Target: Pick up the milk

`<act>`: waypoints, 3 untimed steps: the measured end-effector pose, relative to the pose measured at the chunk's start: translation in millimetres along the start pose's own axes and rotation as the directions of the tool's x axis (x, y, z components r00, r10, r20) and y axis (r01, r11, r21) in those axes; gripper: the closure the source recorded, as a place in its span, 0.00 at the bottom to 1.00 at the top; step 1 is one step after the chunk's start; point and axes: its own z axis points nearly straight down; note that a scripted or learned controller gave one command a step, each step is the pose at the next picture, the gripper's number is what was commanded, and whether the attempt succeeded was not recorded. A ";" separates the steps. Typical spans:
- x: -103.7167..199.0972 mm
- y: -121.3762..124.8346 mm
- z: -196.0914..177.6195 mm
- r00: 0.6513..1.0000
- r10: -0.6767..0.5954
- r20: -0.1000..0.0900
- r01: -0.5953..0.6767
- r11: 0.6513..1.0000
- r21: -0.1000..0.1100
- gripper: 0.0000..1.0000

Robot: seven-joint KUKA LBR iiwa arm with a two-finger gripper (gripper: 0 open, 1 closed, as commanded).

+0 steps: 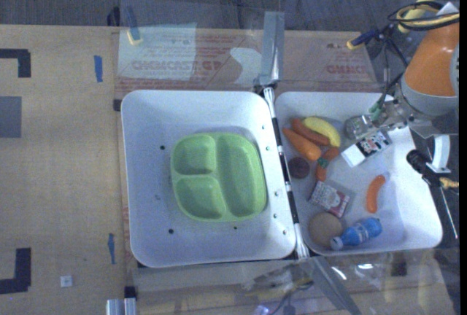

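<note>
A small white carton with a dark printed label [363,149], which looks like the milk, lies tilted in the upper middle of the right bin [423,233]. My gripper [363,128] hangs right over the carton's upper end, touching or nearly touching it. The grey wrist and orange band [430,69] reach in from the right above it. The gripper body hides whether the carton is gripped.
Also in the right bin are a banana [323,129], two carrots [303,144], a dark plum [298,167], a reddish packet [329,197], a sausage [373,192], a brown round item [325,227] and a blue bottle [358,232]. The left bin [146,124] holds a green divided plate [217,176].
</note>
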 end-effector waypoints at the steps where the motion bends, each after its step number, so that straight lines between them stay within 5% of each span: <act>1: 109.6 -6.9 -90.9 0.986 0.165 -0.027 -0.163 0.985 0.062 1.00; 2: 51.7 -12.0 26.7 0.991 0.131 -0.030 -0.129 0.990 0.060 1.00; 3: 0.9 -24.5 35.6 0.989 0.142 -0.035 -0.140 0.989 0.054 1.00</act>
